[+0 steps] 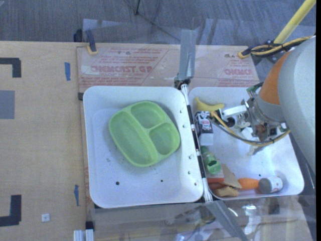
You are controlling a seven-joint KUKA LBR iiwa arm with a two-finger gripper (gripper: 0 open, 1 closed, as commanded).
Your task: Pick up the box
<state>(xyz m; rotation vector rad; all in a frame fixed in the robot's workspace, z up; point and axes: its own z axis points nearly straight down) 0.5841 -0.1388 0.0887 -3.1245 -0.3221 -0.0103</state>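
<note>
Arm point(296, 84) low over right bin point(296, 177); pincer point(231, 115) beside box point(204, 122)

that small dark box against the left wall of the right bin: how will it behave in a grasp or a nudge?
The box looks small and flat-sided, so probably stiff and light, and unlikely to roll. It lies close against the right bin wall, with the banana just above, so a finger may struggle to get in on that side. A push would likely slide it along the wall. The pincer hangs to its right.
</note>
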